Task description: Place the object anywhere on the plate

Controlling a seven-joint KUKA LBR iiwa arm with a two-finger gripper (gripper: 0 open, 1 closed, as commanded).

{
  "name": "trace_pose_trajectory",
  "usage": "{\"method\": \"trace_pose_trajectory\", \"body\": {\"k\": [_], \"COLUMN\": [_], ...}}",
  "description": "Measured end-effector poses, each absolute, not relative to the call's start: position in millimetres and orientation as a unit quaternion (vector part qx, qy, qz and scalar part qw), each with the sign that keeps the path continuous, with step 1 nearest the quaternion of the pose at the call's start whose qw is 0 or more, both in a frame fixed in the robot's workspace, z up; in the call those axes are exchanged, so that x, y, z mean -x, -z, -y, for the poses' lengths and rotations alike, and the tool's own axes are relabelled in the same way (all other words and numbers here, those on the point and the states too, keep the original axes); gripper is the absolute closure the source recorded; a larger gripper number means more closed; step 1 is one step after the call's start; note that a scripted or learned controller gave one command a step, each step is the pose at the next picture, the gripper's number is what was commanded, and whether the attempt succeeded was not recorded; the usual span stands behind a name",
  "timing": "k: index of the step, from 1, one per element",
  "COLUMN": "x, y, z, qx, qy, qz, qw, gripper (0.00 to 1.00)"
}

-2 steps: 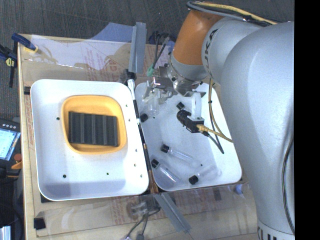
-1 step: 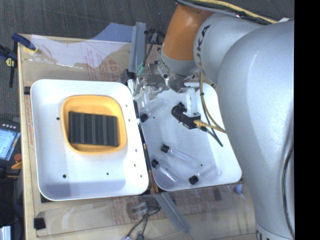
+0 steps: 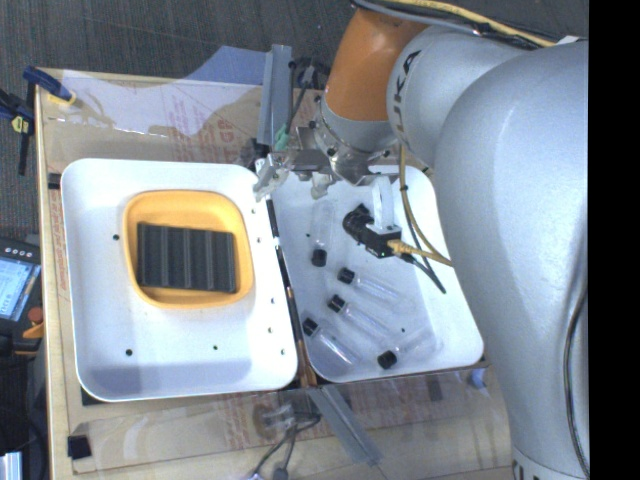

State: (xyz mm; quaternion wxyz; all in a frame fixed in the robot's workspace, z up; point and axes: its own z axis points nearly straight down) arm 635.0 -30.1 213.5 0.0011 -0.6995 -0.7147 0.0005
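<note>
on the left the white bin [image 3: 90,348] held the yellow plate [image 3: 185,213], a rounded-square dish with a dark ribbed insert [image 3: 187,256] sitting in its middle. nothing from the other side lay on it.

across the seam between the two bins, the right bin [image 3: 455,333] carried a scatter of clear plastic tubes with black caps [image 3: 360,313], lying flat at odd angles, some close enough to touch, one cap [image 3: 319,257] off by itself nearer the divider. any of these looked like the object meant for the plate, and all of them were in that right bin, well apart from the plate.

above the far corner of that bin hung the gripper [image 3: 275,173], its metal end over the rim near the seam, with the grey arm [image 3: 500,168] and orange band [image 3: 365,63] bulking in from the right. i could not tell how its fingers stood, nor see anything in them.

to my eye the pick had not yet been made. doing it well would mean choosing a tube lying clear of its neighbours, closing across its narrow width rather than along it, and lifting high enough to pass the two rims before crossing over to the plate.
</note>
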Motion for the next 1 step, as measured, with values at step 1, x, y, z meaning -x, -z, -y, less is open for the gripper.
{"method": "trace_pose_trajectory", "body": {"k": [1], "x": [-611.2], "y": [-254.9], "z": [-19.9], "qx": [0.698], "qy": [0.0002], "qz": [0.716], "qw": [0.001], "gripper": [0.00]}}
